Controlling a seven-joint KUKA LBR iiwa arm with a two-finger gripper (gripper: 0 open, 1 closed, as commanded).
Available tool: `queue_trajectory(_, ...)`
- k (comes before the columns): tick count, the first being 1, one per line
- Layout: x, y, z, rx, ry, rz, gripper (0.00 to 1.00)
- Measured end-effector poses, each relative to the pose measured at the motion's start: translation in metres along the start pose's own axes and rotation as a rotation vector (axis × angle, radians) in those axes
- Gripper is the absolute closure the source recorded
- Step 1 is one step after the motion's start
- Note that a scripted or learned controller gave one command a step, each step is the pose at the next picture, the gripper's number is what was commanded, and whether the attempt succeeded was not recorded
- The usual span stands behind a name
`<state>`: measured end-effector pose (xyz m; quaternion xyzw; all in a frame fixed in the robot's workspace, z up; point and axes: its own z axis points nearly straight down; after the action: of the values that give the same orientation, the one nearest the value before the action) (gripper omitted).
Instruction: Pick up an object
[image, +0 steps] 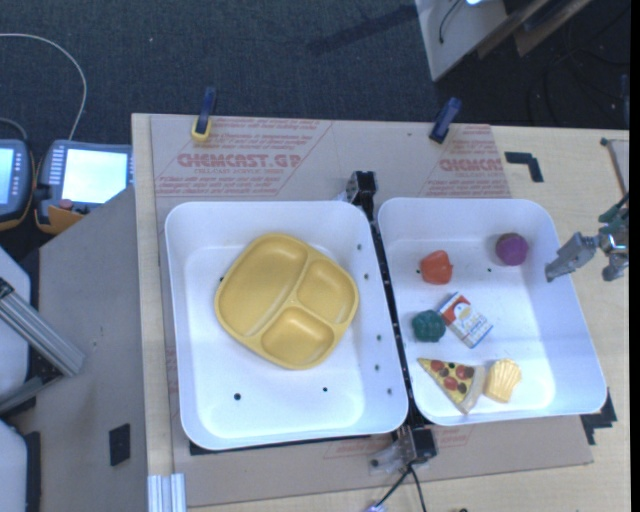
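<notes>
Camera view: both white bins lie side by side on the bench, seen from above at a slant.
Left bin (190, 400): it holds a yellow divided plate (287, 300), sitting near the middle.
Right bin (570, 330): it holds the small candidates for picking, spread apart.
Red piece (435, 267): upper middle of the right bin, clear of its neighbours.
Purple ball (511, 248): upper right of that bin, nearest the gripper.
Green piece (429, 324): just beside the small carton (466, 320), nearly touching it.
Pizza slice (449, 379): near the front wall, just beside the yellow piece (503, 380).
Gripper (580, 252): at the right bin's outer rim, above or beside the wall; whether its fingers are parted or closed I cannot tell, and nothing is visibly between them.
Stage: judged as approach, no object picked yet.
Risk, rim: a descent from this spot could catch the bin wall, since the gripper sits right at the edge.
Risk, ball: the purple ball looks likely to roll away if a finger nudges it off centre.
Risk, crowding: the green piece and carton sit so close that fingers may pinch both or push one aside.
Risk, flat items: the pizza slice lies low, so fingers could close above it.
</notes>
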<state>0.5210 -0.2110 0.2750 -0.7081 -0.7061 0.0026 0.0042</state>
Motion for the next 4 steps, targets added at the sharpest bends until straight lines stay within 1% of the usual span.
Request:
queue_trajectory(1,0.0,0.002,-0.005,-0.01,-0.003,-0.003,0.0)
queue_trajectory(2,0.006,-0.007,0.045,-0.004,0.0,-0.003,0.0)
queue_trajectory(3,0.007,-0.01,0.109,-0.002,0.001,-0.002,0.0)
queue_trajectory(4,0.005,-0.005,0.155,-0.004,0.001,-0.003,0.0)
